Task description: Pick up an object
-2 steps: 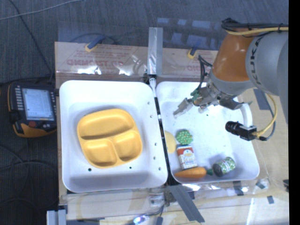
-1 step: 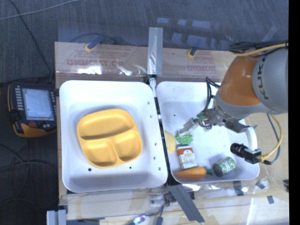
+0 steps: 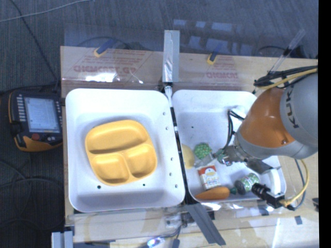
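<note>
Pincer (image 3: 226, 156) low in right bin (image 3: 207, 103), grip state can't tell; broccoli (image 3: 202, 151) just left of it, small carton (image 3: 209, 177), carrot (image 3: 212, 193) near front wall; yellow tray (image 3: 120, 151) in left bin (image 3: 77, 154)

The arm (image 3: 302, 120) is showing a smooth grey shell, rounded and matte, with part of its maker's name running in dark letters along the casing; a glossy orange band (image 3: 264, 123) is wrapping the wrist section, catching light on its curve; below it the metal gripper (image 3: 226, 156) is looking silvery and angular; black cables (image 3: 232, 123) are looping beside the orange part; yellow and black cables (image 3: 284, 76) are trailing along the upper casing.
</note>
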Controlling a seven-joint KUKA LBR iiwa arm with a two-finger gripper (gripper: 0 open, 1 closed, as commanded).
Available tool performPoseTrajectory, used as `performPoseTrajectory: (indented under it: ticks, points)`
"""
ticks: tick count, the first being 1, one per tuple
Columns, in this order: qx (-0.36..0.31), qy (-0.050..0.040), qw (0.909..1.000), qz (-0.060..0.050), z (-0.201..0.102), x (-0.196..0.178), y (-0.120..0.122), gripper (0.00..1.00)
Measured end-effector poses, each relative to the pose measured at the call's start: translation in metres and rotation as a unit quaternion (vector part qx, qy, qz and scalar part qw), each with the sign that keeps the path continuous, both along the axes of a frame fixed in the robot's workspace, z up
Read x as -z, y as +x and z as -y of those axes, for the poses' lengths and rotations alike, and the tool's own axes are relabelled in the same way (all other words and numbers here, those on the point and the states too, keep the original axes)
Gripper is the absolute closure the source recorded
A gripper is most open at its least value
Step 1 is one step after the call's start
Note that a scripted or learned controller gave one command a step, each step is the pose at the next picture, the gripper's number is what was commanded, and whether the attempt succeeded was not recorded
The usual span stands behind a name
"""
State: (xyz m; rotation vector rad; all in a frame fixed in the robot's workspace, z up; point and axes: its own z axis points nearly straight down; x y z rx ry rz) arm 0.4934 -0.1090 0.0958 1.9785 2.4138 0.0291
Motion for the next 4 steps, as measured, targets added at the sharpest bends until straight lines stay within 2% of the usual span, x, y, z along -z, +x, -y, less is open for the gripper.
performPoseTrajectory:
  ticks: [1,2,3,4]
  points:
    - [0.091,0.0009,0.9958,-0.005,-0.006,0.001,0.055,0.00]
    - [0.085,0.0000,0.9964,-0.003,-0.001,-0.001,0.111,0.00]
    - [0.097,-0.0021,0.9953,0.003,-0.010,-0.002,0.090,0.00]
    - [0.120,-0.0004,0.9927,-0.002,-0.007,-0.002,0.182,0.00]
